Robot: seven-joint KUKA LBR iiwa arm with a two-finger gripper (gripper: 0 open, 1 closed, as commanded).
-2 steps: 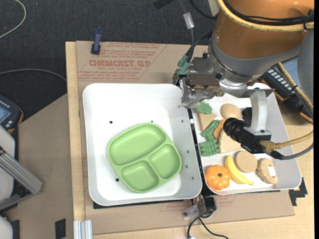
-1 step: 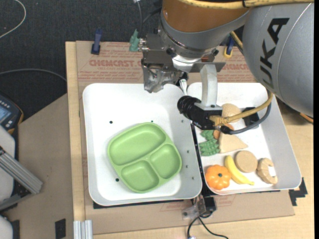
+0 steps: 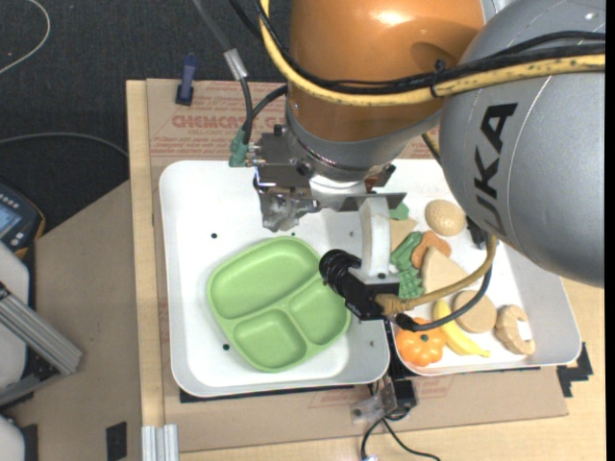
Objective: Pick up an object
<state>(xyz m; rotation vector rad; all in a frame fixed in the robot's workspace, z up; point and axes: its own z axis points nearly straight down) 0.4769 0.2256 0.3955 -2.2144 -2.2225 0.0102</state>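
My gripper (image 3: 281, 209) hangs over the far middle of the left bin (image 3: 184, 257), just beyond the far rim of a green divided plate (image 3: 274, 301) that lies flat in that bin. Nothing shows in its grasp. The right bin (image 3: 562, 339) holds several toy foods: a tan egg-shaped piece (image 3: 445, 217), a green piece (image 3: 407, 254), a pale wedge (image 3: 444, 277), a yellow banana (image 3: 463, 337), an orange pepper (image 3: 423, 347) and a beige bread-like piece (image 3: 512, 327). The arm's bulk hides the far part of the right bin.
Both bins sit on a cardboard sheet (image 3: 154, 161) printed with red lettering. A blue clip (image 3: 185, 80) lies at the sheet's far left edge. Dark floor with cables surrounds the bench, and a metal frame (image 3: 34, 339) stands at the left.
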